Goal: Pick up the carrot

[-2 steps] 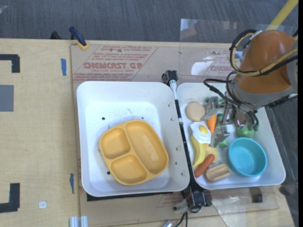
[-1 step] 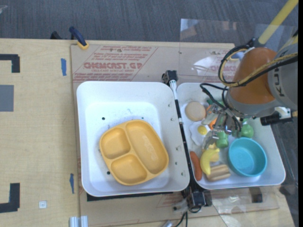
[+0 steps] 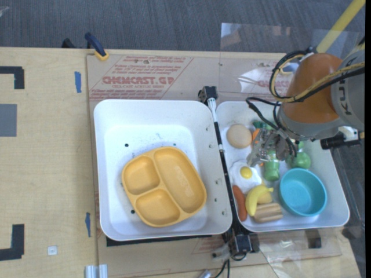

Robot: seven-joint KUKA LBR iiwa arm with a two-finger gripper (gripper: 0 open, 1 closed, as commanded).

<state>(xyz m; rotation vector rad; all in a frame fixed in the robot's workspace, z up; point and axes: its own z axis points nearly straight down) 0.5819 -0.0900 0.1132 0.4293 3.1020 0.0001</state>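
The carrot (image 3: 239, 202) is a slim orange-red stick lying along the right bin's left wall, near the front, beside the banana (image 3: 257, 196). My gripper (image 3: 268, 150) hangs over the middle of the right bin, above and to the right of the carrot, well apart from it. Its metal fingers point down among the green items and the fried egg (image 3: 246, 172). Nothing shows clearly between them.
The right bin (image 3: 339, 204) also holds an egg (image 3: 238, 136), a blue bowl (image 3: 302, 192), a bread roll (image 3: 268, 212) and green vegetables (image 3: 301, 160). A yellow three-part plate (image 3: 164, 185) sits in the left bin (image 3: 116, 126). A black divider (image 3: 220, 149) separates the bins.
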